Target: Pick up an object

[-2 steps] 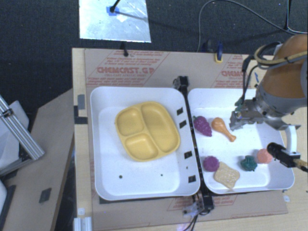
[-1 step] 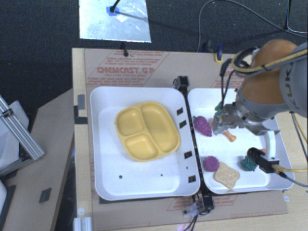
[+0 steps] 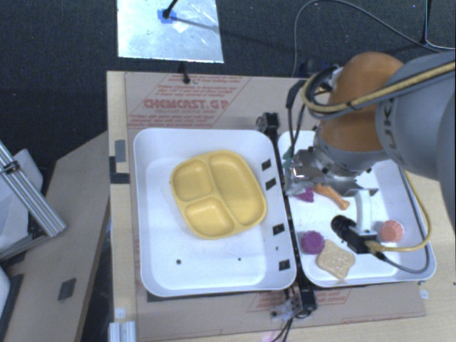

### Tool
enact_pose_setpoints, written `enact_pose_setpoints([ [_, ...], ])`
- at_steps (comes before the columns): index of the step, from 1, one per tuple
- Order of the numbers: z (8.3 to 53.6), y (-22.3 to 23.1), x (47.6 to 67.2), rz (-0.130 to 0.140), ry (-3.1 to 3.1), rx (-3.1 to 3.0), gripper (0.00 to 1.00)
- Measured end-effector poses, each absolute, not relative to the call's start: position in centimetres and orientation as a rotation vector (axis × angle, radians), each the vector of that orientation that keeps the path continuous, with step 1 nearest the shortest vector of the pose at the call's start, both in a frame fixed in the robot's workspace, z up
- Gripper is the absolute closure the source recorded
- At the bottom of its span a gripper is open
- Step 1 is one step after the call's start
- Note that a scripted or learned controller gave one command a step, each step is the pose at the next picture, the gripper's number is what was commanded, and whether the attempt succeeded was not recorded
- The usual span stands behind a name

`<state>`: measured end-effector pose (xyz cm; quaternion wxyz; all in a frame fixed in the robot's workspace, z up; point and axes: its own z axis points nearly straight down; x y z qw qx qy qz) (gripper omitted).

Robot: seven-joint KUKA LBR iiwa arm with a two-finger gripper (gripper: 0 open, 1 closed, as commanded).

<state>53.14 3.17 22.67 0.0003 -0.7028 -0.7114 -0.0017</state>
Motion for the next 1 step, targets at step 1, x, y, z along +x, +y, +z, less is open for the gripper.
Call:
enact_pose_setpoints([
  [1, 23.43, 8.17, 52.62, -0.003, -2.232, -2.210, 1.00],
])
